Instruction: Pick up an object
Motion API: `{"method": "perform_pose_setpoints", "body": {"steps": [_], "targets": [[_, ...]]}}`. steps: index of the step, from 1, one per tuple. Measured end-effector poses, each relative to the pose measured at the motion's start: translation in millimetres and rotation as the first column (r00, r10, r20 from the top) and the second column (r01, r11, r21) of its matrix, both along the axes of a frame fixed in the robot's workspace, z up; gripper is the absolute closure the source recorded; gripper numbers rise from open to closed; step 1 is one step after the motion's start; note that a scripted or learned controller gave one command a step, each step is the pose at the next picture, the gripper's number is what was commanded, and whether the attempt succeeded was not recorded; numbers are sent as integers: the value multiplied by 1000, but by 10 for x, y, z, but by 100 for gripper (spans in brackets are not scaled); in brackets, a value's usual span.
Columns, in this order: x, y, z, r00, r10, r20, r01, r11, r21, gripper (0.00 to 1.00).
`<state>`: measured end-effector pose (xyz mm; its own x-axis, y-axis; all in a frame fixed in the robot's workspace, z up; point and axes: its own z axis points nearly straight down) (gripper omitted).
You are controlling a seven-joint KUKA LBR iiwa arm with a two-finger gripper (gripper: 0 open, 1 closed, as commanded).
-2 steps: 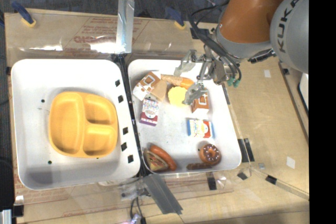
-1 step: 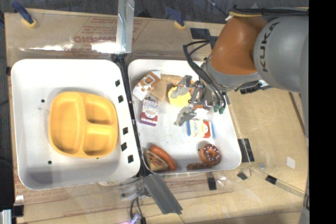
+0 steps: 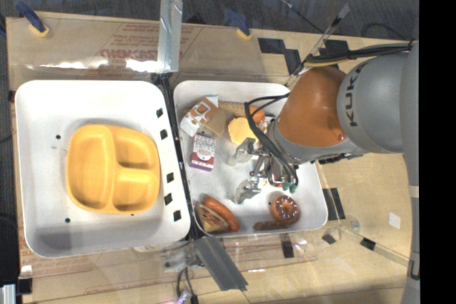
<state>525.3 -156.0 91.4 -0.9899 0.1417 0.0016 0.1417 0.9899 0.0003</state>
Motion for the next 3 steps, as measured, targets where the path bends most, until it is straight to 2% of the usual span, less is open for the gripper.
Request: {"method": "perform_pose_setpoints", "body": {"steps": [1, 2, 3], "targets": [[1139, 62, 20, 976, 217, 5, -217, 976, -1, 0], [1151, 68, 132, 976, 220, 7, -220, 976, -2, 100], [1345, 285, 1705, 994, 104, 17, -103, 995, -6, 100]]}}
